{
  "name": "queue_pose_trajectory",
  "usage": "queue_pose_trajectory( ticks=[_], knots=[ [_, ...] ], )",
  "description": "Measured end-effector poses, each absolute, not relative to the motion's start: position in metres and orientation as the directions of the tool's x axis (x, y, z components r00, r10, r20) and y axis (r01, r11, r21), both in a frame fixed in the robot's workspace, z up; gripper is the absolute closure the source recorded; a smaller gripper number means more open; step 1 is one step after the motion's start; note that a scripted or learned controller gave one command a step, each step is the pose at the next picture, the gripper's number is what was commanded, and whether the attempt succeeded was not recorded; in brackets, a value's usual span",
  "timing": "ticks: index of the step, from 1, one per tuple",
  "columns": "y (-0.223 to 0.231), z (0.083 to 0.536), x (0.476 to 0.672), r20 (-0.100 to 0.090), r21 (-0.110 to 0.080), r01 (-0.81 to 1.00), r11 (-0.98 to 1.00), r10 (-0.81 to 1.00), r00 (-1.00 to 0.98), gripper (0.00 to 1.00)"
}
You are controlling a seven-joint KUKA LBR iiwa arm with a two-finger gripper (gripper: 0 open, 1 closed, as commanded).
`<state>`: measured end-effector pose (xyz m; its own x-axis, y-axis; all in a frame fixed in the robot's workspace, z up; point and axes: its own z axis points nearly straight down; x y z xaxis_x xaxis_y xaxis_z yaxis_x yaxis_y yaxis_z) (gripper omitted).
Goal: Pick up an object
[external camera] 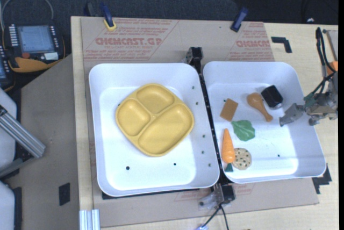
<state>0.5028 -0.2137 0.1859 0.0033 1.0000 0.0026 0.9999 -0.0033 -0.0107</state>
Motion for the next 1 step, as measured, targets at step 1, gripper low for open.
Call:
queue_pose_trajectory(
  ticks=[1],
  knots=[
    [-0.2136, 0.1912, 0.5059, -0.001, 0.0, 1.0, 0.0, 1.0, 0.0, 0.0]
  ],
)
